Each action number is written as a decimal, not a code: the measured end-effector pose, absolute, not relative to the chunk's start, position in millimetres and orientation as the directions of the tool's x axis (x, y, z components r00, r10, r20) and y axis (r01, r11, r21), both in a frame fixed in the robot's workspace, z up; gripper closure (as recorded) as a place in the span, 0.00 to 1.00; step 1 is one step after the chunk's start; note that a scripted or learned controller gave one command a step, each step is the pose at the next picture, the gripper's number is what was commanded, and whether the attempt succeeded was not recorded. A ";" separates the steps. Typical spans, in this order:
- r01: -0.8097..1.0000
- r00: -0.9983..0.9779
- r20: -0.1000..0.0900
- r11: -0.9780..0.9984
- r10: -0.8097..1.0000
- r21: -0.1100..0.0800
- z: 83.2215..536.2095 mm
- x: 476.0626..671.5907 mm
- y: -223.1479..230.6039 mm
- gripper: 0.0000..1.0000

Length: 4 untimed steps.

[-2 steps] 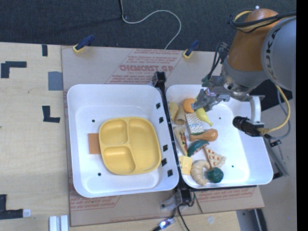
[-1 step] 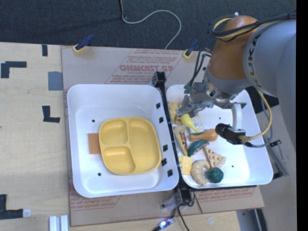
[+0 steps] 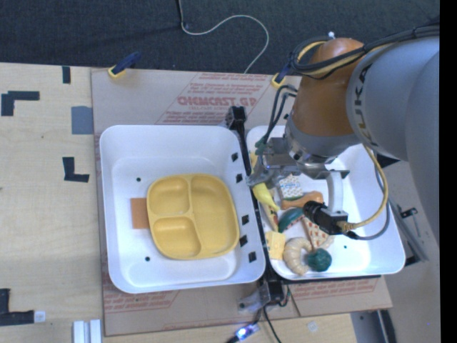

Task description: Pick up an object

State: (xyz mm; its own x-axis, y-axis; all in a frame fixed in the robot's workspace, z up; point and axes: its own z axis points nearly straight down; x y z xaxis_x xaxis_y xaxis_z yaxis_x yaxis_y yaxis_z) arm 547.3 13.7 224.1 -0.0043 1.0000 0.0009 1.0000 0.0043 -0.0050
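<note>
Right now the arm [image 3: 335, 98] hangs low over the right bin [image 3: 385, 256], its tool [image 3: 275, 174] down near that bin's left wall, just above the far end of a heap of small things. How the tool stands, spread or closed, I cannot tell, since the wrist hides that part. The heap lies along the bin's left side: a yellow banana-like piece [image 3: 263, 195], a speckled white packet [image 3: 290, 186], a pale croissant-shaped item [image 3: 294, 254] and a dark green ball [image 3: 319, 260] toward the near end. The left bin [image 3: 114, 191] holds a yellow divided tray [image 3: 193, 215]. This looks like the reach-and-descend step; nothing appears lifted. Next the tool would need to settle around one piece, likely the banana-like one, close, then rise.
</note>
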 end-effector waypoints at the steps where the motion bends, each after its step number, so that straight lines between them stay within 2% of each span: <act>1: 1.000 -0.006 0.001 0.006 1.000 -0.004 218.6 547.2 54.2 1.00; 2: 1.000 -0.001 0.000 0.001 1.000 -0.001 234.5 539.5 49.5 1.00; 3: 1.000 -0.002 -0.001 0.002 1.000 -0.004 226.7 533.5 57.4 1.00; 4: 1.000 0.000 -0.002 0.000 1.000 -0.005 213.0 538.1 47.4 1.00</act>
